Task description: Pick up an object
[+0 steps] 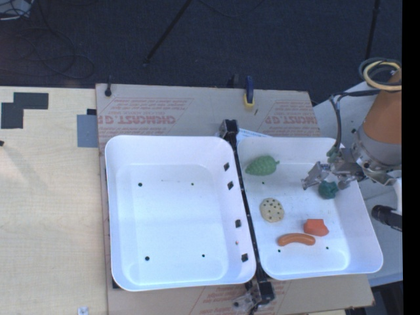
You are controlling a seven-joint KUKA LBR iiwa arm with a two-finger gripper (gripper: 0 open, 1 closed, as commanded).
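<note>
Here the tool hangs open in the right bin with the dark green object just under its fingertips, so it should descend straight and centred before it closes.

You have five small objects, all in the right bin; take that bin as your landmark. Green leafy piece: lies flat near the bin's far-left corner, stem tip pointing right. Tan round piece with dark speckles: flat, left of the bin's middle. Orange sausage-shaped piece: lying lengthwise, near the bin's front wall. Red-orange chunk: just right of and behind the sausage. Dark green lump: toward the bin's right side, shape too small to tell.
</note>
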